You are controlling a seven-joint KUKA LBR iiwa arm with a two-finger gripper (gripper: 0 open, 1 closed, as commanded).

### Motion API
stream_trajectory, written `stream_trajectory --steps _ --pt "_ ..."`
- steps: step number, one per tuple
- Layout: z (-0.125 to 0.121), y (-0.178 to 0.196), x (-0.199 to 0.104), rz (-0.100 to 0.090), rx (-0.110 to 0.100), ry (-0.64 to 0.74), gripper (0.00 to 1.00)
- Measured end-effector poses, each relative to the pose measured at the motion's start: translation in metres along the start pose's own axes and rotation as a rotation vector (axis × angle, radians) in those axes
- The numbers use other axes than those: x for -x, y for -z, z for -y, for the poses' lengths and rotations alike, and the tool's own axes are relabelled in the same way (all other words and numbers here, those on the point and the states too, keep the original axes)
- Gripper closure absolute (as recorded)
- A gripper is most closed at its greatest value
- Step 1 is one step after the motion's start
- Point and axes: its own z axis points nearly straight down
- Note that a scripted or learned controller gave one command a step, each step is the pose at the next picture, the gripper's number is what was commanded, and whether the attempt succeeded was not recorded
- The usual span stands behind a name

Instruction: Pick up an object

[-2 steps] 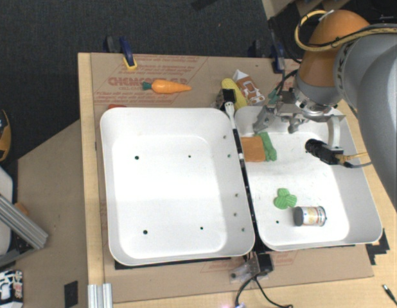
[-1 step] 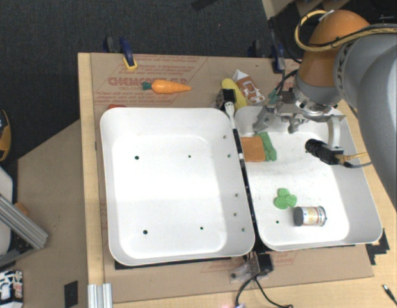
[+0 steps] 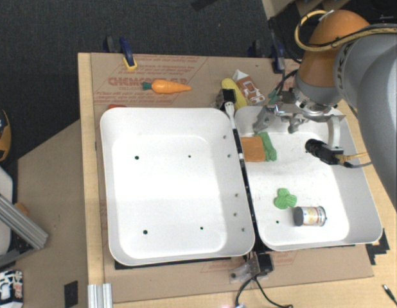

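Camera view: "CHEM…" print on cardboard [image 3: 137, 81].

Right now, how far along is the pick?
Done: nothing lifted. The brown block, green piece and small can all lie in the right bin. In hand: the hand is low near the block. Left: grasp and lift.

One fixed camera high over the bench [image 3: 89, 172], tilted down, taking in both bins [image 3: 166, 178]; the arm [image 3: 352, 50] comes in from two o'clock.
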Motion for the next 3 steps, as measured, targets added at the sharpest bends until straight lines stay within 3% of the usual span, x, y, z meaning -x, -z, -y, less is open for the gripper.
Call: stream_trajectory --steps 3 --pt "0.0000 0.0000 0.0000 0.000 0.000 0.000 0.00"
